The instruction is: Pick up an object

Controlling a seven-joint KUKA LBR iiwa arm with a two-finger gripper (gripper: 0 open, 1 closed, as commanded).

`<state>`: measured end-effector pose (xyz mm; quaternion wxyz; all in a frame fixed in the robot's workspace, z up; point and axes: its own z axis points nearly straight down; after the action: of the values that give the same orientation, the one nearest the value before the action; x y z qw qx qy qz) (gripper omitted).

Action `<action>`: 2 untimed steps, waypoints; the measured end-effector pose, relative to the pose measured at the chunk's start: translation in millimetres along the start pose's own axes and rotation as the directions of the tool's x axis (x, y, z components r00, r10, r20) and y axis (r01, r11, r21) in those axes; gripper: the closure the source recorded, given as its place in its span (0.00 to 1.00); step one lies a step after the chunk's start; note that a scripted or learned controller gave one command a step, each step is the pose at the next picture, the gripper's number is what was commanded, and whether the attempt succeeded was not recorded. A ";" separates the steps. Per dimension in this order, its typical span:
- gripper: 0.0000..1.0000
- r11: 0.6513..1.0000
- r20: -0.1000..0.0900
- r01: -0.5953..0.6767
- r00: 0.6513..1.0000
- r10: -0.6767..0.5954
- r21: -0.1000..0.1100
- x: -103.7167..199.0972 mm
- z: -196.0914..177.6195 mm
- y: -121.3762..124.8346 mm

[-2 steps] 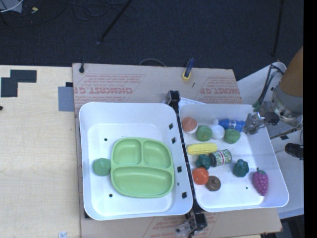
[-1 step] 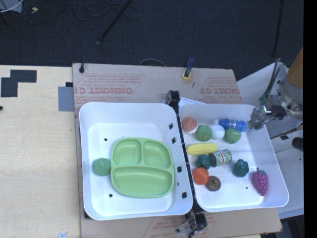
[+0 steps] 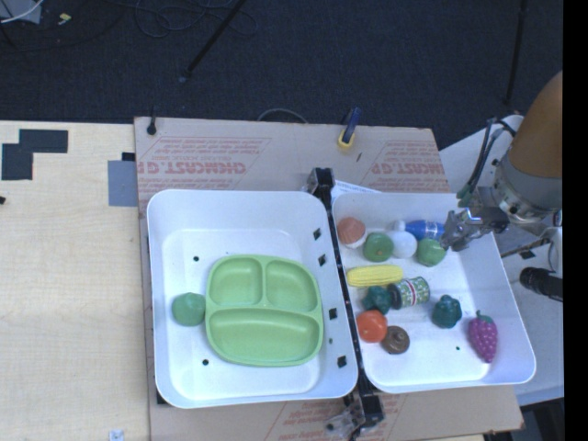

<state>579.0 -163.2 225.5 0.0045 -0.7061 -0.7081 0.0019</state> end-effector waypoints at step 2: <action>1.00 1.000 0.001 0.002 1.000 -0.002 0.002 109.1 11.6 -29.1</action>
<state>549.5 -54.2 214.6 0.0049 -0.7053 -0.7089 0.0027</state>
